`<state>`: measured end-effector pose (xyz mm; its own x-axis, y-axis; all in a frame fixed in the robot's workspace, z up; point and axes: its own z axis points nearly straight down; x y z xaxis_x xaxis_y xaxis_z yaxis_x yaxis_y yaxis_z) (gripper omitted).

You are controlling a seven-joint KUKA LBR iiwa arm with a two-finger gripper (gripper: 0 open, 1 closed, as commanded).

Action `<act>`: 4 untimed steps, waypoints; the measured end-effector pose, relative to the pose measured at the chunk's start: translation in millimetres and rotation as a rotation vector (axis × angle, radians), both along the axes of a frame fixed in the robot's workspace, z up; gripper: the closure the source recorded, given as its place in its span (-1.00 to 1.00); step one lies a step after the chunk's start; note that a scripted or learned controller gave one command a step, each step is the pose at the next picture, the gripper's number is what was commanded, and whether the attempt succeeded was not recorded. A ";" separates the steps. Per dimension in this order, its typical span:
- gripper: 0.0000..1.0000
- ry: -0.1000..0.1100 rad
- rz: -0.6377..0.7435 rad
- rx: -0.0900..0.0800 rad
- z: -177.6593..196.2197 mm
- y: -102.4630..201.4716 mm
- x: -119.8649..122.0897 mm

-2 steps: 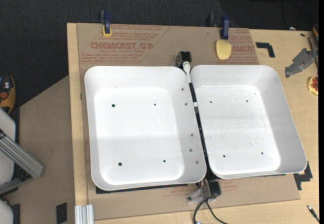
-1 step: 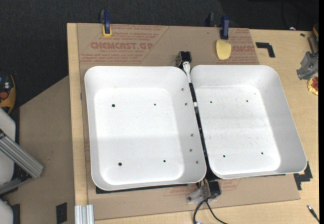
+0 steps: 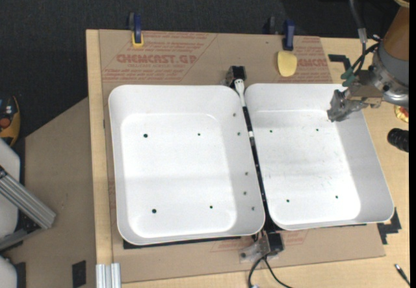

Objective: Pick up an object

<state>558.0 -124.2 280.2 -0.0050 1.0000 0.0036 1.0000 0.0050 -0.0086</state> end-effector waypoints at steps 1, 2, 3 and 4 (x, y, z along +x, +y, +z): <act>1.00 -0.023 -0.001 -0.007 106.7 13.7 35.1; 1.00 0.001 -0.001 -0.001 10.5 51.4 49.9; 1.00 -0.020 -0.014 -0.012 89.3 -55.6 54.2; 1.00 -0.001 -0.001 -0.001 -5.7 -12.0 89.5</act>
